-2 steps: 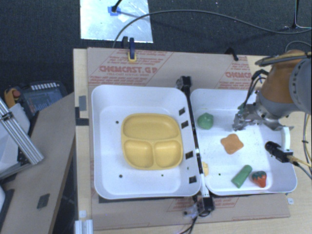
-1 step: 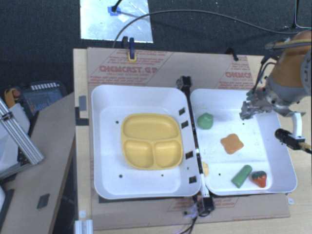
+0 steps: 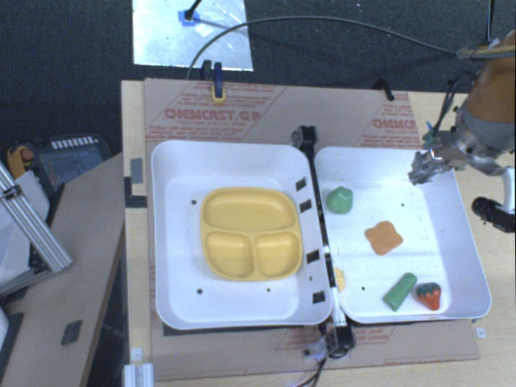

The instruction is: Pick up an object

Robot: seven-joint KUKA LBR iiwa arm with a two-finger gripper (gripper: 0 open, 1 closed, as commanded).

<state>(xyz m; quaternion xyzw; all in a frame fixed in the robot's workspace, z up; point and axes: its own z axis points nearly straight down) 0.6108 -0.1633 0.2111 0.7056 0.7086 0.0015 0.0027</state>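
Strawberry [image 3: 429, 295]: sat at the right bin's [image 3: 463, 216] 5 o'clock corner, beside a green cylinder [image 3: 399, 291].
Orange piece [image 3: 383, 237]: bin centre.
Green lump [image 3: 339, 200]: 10 o'clock.
Jaws [image 3: 421, 172]: hung at 1 o'clock; spread impossible to tell.

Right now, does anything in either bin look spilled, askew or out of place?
One oddity: a small pale yellow piece sits wedged against the right white bin's left wall by the divider, partly hidden. The yellow three-compartment tray lies flat in the left white bin.
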